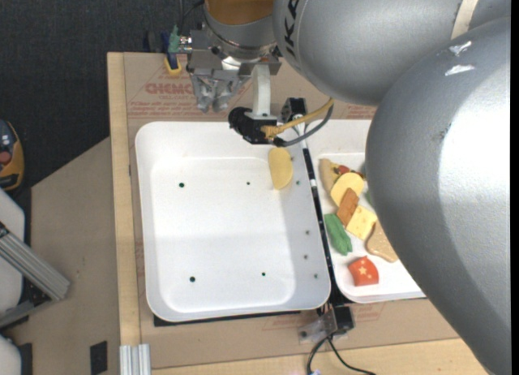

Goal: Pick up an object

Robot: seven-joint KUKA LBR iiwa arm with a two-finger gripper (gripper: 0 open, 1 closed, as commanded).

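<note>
My gripper (213,94) hangs under the orange-banded wrist, above the bench just behind the back rim of the left bin (162,203). A pale tan oval piece (280,169) lies in the left bin near its right wall, to the right of and nearer the camera than the gripper. The right bin (389,290) holds several toy foods: a yellow piece (349,186), a brown stick (349,203), a green piece (338,234), a red piece (364,271) and a tan slice (379,243). The arm covers much of that bin.
A black cable loop (248,125) and a white bracket (261,93) hang from the wrist over the left bin's back rim. The brown bench board (122,203) surrounds the bins. A small black connector (339,319) sits at the front edge.
</note>
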